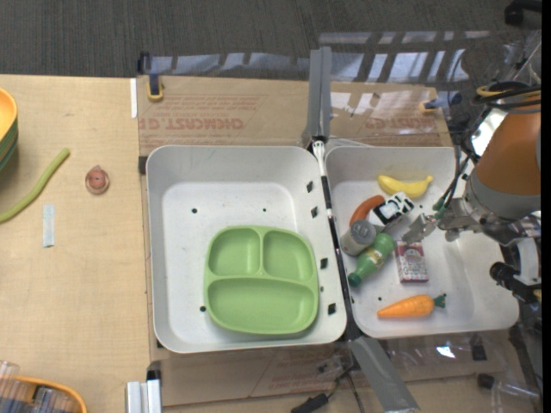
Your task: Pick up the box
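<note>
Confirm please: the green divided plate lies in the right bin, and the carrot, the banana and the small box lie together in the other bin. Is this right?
One detail is wrong. The camera view shows the green divided plate in the left bin, not the right one. The carrot, the banana and the small box do lie together in the other bin.

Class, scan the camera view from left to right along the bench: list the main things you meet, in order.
Green stalk → pink round object → green divided plate → green bottle → box → gripper.
</note>
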`<state>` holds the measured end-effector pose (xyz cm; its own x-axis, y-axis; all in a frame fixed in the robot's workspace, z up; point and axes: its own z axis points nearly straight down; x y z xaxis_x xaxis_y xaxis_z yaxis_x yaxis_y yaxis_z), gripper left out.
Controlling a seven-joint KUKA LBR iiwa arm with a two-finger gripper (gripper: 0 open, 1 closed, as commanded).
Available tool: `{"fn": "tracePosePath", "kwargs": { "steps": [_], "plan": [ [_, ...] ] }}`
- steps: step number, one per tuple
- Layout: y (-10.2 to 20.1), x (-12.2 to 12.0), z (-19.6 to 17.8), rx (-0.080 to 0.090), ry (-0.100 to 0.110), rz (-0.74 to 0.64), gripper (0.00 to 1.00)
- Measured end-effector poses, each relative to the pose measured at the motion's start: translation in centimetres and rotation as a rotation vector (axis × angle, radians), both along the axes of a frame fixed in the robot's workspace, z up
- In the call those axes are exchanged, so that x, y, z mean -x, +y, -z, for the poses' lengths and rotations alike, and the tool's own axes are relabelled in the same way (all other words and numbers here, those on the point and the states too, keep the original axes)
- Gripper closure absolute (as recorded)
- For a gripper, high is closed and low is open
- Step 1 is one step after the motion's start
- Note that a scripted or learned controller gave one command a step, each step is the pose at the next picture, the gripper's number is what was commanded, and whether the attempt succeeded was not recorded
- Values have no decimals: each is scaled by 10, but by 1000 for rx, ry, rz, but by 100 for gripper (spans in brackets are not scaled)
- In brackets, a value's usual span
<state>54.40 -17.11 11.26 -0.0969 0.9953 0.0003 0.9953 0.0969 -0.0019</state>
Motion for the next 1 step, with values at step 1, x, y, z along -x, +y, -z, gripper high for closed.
{"fn": "tracePosePath", "kwargs": {
  "steps": [1],
  "plan": [
    [38, 42, 22, -1, 1, -172, 0]
  ]
}}
